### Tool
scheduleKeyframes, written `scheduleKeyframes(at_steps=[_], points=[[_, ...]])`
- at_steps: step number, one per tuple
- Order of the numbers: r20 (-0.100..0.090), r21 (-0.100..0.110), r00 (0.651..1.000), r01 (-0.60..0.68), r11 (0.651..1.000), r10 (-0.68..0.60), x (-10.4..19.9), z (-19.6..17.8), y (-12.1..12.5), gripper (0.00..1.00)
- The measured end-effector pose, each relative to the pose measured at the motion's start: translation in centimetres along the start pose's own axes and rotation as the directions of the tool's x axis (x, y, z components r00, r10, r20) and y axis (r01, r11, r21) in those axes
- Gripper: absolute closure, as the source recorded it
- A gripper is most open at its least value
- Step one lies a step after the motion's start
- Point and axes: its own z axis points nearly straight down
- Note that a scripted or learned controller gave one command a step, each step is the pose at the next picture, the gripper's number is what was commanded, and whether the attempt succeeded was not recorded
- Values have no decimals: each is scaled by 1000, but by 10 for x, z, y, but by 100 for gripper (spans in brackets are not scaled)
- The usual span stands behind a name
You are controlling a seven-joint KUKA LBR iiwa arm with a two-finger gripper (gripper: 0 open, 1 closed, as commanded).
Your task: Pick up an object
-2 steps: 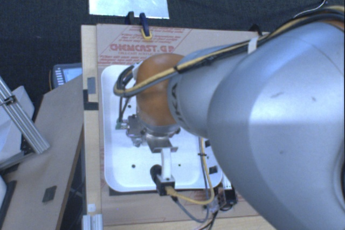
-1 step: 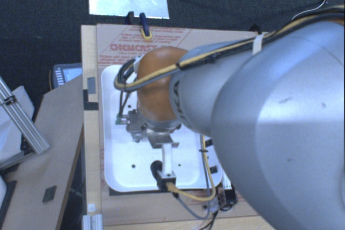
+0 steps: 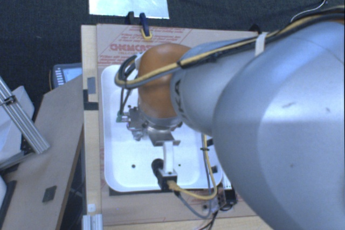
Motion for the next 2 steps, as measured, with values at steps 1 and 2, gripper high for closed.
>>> scheduleKeyframes(at_steps=[1,2], points=[[2,2,1000,-2,1000,2,-65,71,-24,100],[-6,-14,1000,10,1000,-10,-1,-58,-3,100]])
